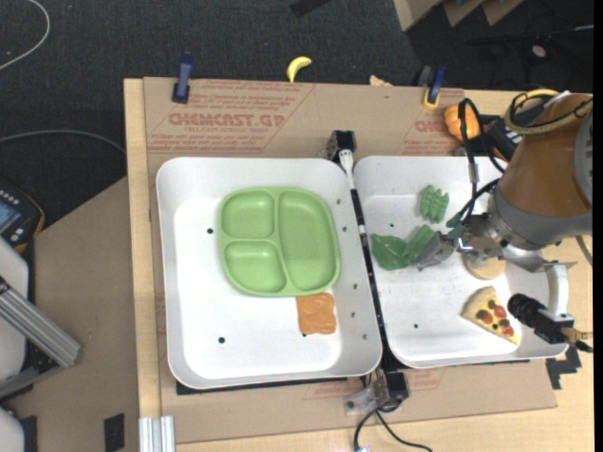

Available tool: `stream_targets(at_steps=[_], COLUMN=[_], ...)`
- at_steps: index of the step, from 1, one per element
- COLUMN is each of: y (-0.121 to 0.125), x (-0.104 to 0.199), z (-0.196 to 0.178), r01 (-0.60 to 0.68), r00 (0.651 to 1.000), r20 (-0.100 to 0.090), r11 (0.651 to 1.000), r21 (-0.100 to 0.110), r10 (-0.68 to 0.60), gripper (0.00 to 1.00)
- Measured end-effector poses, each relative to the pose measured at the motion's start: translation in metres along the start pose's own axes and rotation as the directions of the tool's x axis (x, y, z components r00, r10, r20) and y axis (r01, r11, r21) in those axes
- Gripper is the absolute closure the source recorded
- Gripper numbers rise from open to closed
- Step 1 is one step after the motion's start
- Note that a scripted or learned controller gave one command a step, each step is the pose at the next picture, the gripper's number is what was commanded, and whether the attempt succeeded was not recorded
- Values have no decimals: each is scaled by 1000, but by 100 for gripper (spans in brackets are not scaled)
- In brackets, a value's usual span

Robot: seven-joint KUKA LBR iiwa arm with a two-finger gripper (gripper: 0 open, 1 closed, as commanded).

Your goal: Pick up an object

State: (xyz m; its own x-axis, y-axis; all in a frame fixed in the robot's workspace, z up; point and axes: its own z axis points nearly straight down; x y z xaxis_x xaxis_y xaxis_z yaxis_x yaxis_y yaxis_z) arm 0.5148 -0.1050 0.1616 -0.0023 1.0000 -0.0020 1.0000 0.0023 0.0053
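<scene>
In the right bin (424, 342) a flat green leafy piece (391, 250) lies near the left wall. My gripper (438, 245) is low over the bin, right at that piece's right end, and seems to touch it. A smaller green piece (433, 202) lies just behind the gripper. A pizza slice toy (490, 311) rests at the bin's front right. A tan round object (485, 270) peeks out from under the wrist. The grey arm with its orange band (551, 163) covers the bin's right side.
The left bin (184, 252) holds a green divided plate (280, 240) and an orange slab (317, 314) in front of it. A black divider clip (341, 143) sits between the bins. A yellow banana toy (299, 66) and blue clamps (182, 76) lie on the board's far edge.
</scene>
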Motion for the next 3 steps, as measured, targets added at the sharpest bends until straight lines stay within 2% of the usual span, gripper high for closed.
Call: stream_targets(at_steps=[1, 2, 3], y=[-38, -32, -33], x=[11, 27, 53], z=[80, -72, -156], r01=[-4, 2, 3], r00=[1000, 1000, 1000], r20=[-4, 0, -2], r11=[1000, 1000, 1000], r21=[10, -12, -7], r10=[4, -2, -3], gripper=[0, 0, 0])
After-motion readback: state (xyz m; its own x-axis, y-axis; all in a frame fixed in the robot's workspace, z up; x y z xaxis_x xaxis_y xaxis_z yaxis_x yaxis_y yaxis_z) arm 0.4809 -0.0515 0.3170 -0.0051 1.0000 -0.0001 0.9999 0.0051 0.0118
